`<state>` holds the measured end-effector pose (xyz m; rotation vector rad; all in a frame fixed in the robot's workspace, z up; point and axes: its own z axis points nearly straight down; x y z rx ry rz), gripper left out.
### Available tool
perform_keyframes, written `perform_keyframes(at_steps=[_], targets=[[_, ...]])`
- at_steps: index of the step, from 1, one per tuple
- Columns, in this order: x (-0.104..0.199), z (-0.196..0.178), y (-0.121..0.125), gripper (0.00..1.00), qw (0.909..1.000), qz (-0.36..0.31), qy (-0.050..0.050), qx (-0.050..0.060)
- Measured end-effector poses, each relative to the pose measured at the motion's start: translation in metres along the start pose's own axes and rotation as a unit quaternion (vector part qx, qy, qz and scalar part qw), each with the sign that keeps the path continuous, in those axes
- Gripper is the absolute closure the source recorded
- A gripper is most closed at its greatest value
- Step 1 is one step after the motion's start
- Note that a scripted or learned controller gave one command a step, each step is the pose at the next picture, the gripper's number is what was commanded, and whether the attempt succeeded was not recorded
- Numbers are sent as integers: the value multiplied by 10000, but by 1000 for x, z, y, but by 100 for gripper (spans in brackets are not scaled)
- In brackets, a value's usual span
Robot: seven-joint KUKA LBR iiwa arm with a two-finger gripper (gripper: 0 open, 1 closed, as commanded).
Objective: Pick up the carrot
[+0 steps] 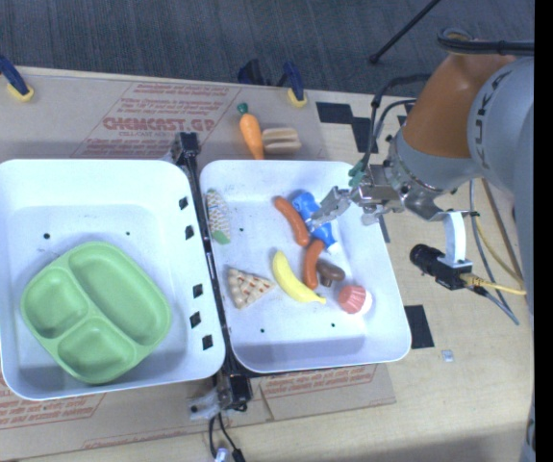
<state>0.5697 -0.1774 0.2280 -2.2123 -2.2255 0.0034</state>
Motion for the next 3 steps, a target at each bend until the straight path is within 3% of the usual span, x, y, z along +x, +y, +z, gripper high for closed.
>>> perform_keyframes(at_steps=[1, 2, 3], targets=[[-14, 112, -63, 0, 9996, -279, 6, 13], [-33, 80, -93, 0, 9879, -1551, 7, 0], [-33, 137, -93, 0, 9804, -1969, 3, -4]])
